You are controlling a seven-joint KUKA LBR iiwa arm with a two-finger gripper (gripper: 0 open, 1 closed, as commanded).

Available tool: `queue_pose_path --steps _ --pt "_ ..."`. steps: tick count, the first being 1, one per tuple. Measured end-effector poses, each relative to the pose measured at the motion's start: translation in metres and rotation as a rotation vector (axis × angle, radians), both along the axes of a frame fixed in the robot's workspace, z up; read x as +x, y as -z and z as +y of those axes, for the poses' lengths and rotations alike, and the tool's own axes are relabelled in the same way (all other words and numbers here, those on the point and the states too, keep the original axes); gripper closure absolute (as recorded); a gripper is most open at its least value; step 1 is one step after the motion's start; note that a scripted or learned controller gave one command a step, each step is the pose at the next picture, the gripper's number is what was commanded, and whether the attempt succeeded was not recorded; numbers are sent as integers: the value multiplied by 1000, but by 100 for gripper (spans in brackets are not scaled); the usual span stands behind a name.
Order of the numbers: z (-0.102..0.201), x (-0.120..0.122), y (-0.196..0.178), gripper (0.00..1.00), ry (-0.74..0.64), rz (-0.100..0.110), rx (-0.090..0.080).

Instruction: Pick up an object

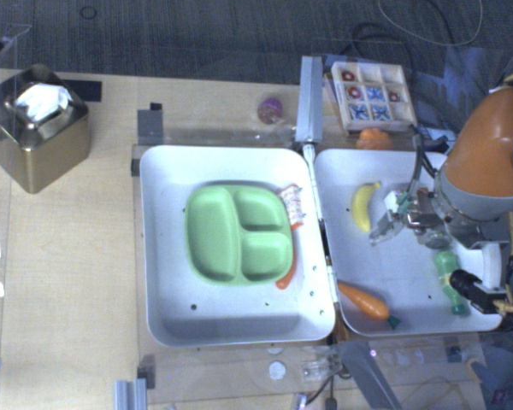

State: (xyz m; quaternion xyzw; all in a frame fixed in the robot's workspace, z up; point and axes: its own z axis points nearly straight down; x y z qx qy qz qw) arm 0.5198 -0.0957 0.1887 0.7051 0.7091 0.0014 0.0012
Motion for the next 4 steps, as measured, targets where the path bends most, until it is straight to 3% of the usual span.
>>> queue_pose_path --steps 1,2,3,4 --pt "-21 71 39 0 29 1 0" --pt "4 116 100 0 -201 -8 -2" --pt "3 118 86 100 -200 -15 -5" --pt "-14 70 -21 100 -164 -6 -2"
